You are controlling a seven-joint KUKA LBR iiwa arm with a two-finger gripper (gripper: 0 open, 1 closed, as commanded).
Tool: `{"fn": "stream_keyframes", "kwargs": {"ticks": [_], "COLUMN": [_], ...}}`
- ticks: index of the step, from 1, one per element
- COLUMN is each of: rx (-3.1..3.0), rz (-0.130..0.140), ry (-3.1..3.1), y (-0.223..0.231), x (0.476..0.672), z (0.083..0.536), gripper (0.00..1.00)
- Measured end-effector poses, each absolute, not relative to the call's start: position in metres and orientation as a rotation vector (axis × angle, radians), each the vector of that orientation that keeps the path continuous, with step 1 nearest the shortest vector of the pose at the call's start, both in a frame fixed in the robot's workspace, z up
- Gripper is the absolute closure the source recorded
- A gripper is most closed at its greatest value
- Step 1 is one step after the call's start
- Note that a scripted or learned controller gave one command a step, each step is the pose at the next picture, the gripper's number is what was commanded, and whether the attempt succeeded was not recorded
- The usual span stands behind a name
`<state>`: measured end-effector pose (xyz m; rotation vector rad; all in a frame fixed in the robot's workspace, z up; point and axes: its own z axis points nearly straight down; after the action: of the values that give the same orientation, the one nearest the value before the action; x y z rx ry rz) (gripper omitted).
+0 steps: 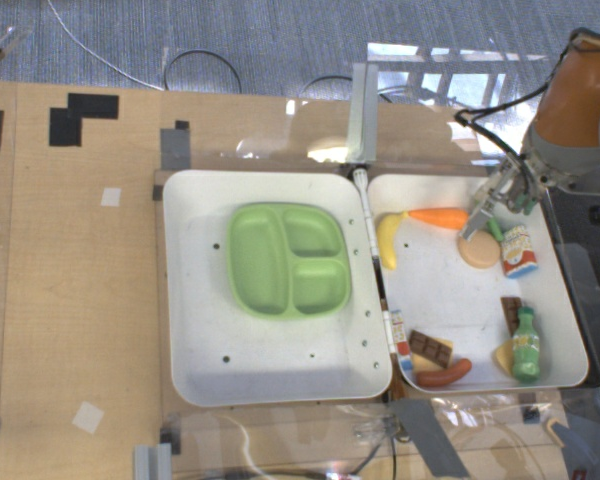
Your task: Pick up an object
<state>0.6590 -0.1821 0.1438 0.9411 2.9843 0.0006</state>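
Note:
My gripper [483, 224] is low in the right bin [450, 313], near its back. It sits at the upper edge of a round tan disc [479, 253] and just right of the orange carrot [436, 219]. A small green piece [496, 230] shows right beside its tip. A red and white carton [518, 251] lies immediately to the right of the disc. A yellow banana [388, 239] rests by the bin's left wall. I see nothing lifted off the bin floor.
The front of the right bin holds a chocolate bar [429, 348], a red sausage [445, 373], a green bottle [525, 346], a brown bar [510, 313] and a yellow piece [504, 357]. The left bin [195, 298] carries a green divided plate [288, 260].

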Motion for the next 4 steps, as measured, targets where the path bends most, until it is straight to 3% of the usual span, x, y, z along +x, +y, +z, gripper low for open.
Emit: {"fn": "stream_keyframes", "kwargs": {"ticks": [1, 2, 3, 4], "rx": [0.981, 0.968, 0.857, 0.949], "rz": [0.0, 0.0, 0.004, 0.007], "ry": [2.973, 2.964, 2.995, 2.982], "y": [-0.206, -0.205, -0.164, -0.086], "x": [0.651, 0.655, 0.666, 0.642], "z": [0.088, 0.103, 0.231, 0.269], "gripper": [0.0, 1.0, 1.0, 1.0]}}
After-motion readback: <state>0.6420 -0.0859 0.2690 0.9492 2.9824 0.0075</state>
